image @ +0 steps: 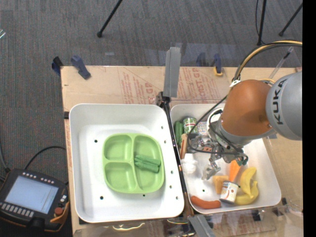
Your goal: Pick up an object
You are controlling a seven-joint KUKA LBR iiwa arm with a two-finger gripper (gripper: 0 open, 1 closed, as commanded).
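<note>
My gripper hangs low in the right bin, under the grey arm's orange wrist band. It is over the white floor in the middle of the bin. An orange carrot lies just to its right and a yellow cheese wedge just below it. A white lump sits to its left. Nothing can be seen held in it.
The right bin also holds a yellow banana, a small can, a red sausage, a green can and a green cucumber. In the left bin, a green divided plate bears green pods.
</note>
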